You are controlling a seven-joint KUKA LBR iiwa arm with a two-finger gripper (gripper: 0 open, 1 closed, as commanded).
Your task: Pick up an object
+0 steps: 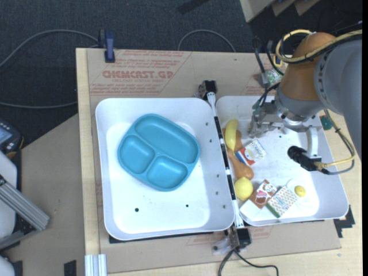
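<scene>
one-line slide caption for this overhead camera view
Grey KUKA arm's gripper above right white bin of toy food; blue divided plate in left bin.

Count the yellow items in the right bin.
3, possibly more hidden under the arm: a banana along the right bin's left wall, a lemon lower down that wall, and a small yellow piece toward the lower right.

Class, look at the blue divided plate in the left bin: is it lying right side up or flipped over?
Right side up. The blue divided plate shows its three hollow compartments facing the camera, lying flat on the left bin floor.
</scene>
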